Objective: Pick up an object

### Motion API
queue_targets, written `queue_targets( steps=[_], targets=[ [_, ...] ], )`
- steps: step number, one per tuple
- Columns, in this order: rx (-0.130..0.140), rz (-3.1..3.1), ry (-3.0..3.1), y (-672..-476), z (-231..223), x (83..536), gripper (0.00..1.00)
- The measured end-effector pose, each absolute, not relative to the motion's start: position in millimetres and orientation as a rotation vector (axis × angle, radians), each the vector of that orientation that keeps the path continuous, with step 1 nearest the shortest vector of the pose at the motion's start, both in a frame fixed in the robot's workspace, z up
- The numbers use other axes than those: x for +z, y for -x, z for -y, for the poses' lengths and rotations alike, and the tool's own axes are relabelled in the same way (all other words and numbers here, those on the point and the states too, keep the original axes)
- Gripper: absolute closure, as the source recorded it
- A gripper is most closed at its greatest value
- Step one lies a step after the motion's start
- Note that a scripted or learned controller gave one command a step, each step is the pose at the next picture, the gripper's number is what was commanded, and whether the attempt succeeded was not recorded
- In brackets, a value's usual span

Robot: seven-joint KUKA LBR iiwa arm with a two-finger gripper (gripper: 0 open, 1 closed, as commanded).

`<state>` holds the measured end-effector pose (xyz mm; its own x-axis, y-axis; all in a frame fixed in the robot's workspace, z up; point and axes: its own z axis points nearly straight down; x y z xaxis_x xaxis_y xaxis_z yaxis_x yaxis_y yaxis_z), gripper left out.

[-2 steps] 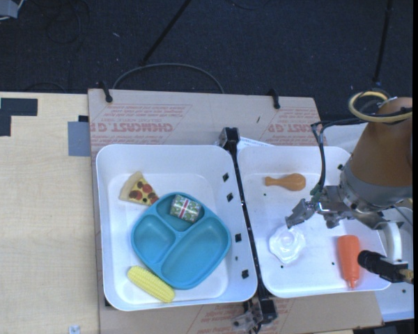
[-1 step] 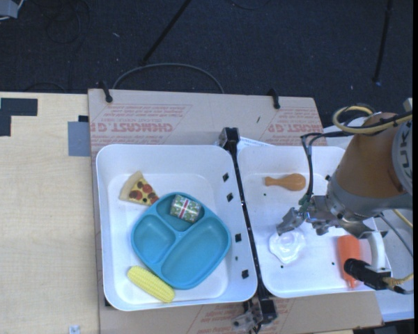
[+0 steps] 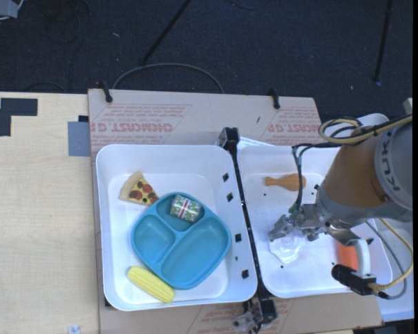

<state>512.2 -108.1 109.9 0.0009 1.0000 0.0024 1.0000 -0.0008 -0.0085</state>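
Gripper low in the right bin!
The gripper (image 3: 287, 232) hovers directly over a clear object (image 3: 286, 249); finger state can't be told.

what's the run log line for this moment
end effector low in right bin | over clear object | grasp unconfirmed | drumstick apart
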Motion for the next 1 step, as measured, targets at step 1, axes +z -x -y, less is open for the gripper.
queue_targets(
  steps=[1],
  targets=[
    [0.005,2.209,2.226,-512.4,110.0,122.3,1.00]
  ],
)
